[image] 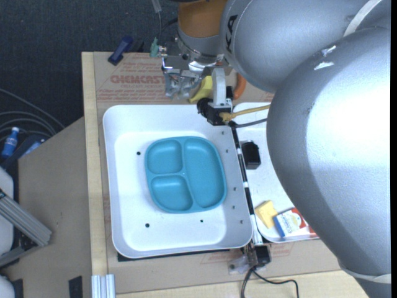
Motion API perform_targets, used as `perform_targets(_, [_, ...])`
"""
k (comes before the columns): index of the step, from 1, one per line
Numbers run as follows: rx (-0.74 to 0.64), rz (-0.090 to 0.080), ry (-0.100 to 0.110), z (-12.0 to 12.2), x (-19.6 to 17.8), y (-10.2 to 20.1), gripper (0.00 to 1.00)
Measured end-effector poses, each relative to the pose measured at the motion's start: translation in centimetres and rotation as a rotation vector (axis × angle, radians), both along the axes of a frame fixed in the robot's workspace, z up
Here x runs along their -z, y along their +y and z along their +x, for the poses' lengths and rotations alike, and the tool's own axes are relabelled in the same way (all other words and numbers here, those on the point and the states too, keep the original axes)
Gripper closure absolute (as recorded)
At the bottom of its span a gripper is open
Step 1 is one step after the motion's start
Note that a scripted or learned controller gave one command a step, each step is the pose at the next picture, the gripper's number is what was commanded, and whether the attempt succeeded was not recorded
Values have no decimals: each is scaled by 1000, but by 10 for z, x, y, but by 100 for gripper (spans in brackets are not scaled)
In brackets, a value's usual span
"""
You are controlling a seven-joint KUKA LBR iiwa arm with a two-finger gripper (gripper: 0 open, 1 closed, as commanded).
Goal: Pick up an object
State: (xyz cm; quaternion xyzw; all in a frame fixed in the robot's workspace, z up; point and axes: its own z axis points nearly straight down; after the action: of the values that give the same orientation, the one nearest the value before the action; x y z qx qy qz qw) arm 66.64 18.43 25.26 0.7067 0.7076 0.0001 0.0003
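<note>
Gripper [180,85]: hangs past the far rim of the left bin [118,166]; whether its jaws are spread or pressed together, cannot tell.
Blue divided plate [185,174]: lies flat mid-bin, well nearer than the gripper.
Right bin [265,179]: yellow block [267,213] near.

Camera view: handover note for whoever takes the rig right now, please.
Gripper: raised over the far rim of the left bin, beyond the bin's floor; whether the fingers are open or shut can't be read, and no object is visible between them.
Left bin: holds a blue divided plate, lying flat near the middle.
Right bin: mostly hidden by the arm. Visible along its left side are a small black object, a yellow block and a red, white and blue packet at the near end.
Done: no pick confirmed.
Left: grasp and lift one object.
</note>
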Motion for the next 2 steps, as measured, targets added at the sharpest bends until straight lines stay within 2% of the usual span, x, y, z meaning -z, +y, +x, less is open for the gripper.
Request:
perform_targets(1, [-1,0,4,-33,42,41,100])
perform_targets(2, [0,1,0,-55,1,40,100])
